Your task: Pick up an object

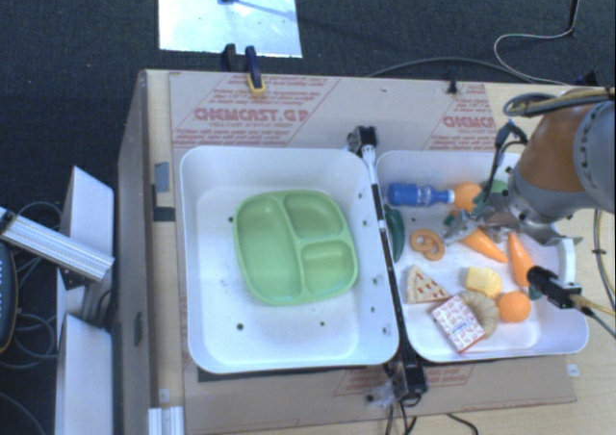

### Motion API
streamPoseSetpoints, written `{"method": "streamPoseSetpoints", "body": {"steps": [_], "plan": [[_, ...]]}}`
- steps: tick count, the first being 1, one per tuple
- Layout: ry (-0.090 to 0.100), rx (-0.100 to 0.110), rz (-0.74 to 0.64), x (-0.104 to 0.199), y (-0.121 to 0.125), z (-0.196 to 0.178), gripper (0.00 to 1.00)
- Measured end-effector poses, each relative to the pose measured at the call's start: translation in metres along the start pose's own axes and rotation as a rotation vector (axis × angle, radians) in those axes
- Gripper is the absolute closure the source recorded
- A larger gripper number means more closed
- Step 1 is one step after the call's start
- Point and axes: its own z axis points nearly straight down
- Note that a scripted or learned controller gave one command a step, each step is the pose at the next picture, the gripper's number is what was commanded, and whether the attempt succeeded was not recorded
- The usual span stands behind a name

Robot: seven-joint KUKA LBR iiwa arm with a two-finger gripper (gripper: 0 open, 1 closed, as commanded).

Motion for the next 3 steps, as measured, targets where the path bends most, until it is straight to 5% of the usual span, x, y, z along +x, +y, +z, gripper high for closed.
{"method": "streamPoseSetpoints", "body": {"steps": [1, 2, 3], "plan": [[0.000, -0.002, -0.001, 0.000, 0.001, -0.011, 1.00], [0.000, 0.000, 0.001, 0.060, 0.021, 0.000, 1.00], [0.001, -0.001, -0.001, 0.119, 0.044, -0.100, 1.00]]}}
